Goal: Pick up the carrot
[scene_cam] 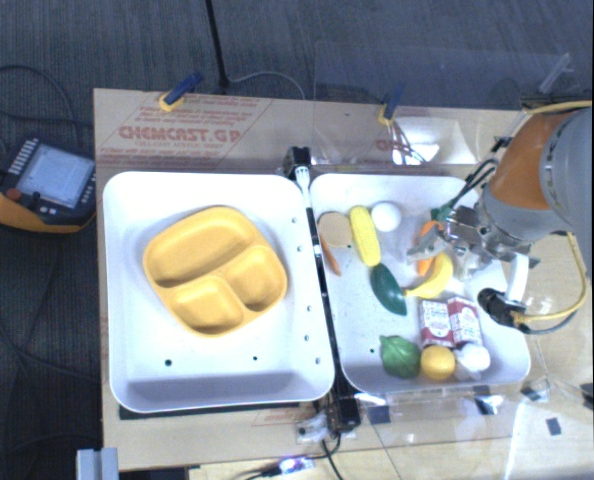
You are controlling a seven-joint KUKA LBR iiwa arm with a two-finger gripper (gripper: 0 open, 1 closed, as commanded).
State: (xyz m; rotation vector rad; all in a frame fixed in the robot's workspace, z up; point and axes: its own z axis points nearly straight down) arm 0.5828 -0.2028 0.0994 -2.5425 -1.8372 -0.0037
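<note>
In the right bin (507,373) my gripper (447,246) is down low near the right wall, above the objects. The carrot (428,231) shows as a small orange piece sticking out at the gripper's left side, and the gripper body hides most of it. I cannot see whether the carrot sits between the fingers or just beside them. A yellow banana (433,279) lies directly below the gripper, touching or nearly touching it.
The right bin also holds a yellow corn cob (363,234), a white egg (385,216), a dark green vegetable (387,289), a red and white carton (448,320), a green pepper (399,356), a lemon (437,362) and a white ball (473,358). A yellow divided tray (213,268) lies in the left bin (127,368).
</note>
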